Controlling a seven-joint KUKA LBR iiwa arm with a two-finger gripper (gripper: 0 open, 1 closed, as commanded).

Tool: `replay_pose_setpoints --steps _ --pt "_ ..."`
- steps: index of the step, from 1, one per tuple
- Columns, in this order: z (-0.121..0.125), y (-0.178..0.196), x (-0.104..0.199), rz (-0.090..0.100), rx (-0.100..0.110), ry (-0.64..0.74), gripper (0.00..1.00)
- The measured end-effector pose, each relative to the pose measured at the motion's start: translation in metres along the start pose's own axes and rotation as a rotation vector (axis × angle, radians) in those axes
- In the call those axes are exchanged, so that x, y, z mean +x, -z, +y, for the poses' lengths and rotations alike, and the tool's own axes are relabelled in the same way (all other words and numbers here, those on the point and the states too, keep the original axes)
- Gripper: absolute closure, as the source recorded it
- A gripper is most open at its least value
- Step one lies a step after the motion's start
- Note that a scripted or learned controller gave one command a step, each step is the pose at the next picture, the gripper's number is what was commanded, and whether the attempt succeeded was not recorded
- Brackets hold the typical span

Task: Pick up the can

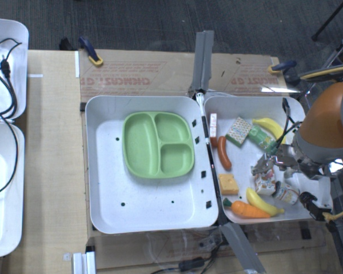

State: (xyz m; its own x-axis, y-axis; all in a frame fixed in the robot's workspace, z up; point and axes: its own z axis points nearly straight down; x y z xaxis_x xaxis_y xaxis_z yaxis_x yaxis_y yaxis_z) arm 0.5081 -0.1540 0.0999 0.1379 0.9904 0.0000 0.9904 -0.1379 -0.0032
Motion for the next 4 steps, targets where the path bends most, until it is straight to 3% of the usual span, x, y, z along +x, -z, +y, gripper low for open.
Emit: replay_pose_setpoints --steps 1,2,3,4 --pt "-0.024 -0.009 0.016 0.001 0.001 -0.061 0.0" --pt "-0.024 -0.001 0.015 0.0 0.002 -0.065 1.0" --pt "-0.043 0.141 0.088 -0.002 0.0 -0.264 1.0" --pt "-0.051 0.136 0.146 -0.002 0.0 -0.367 1.0"
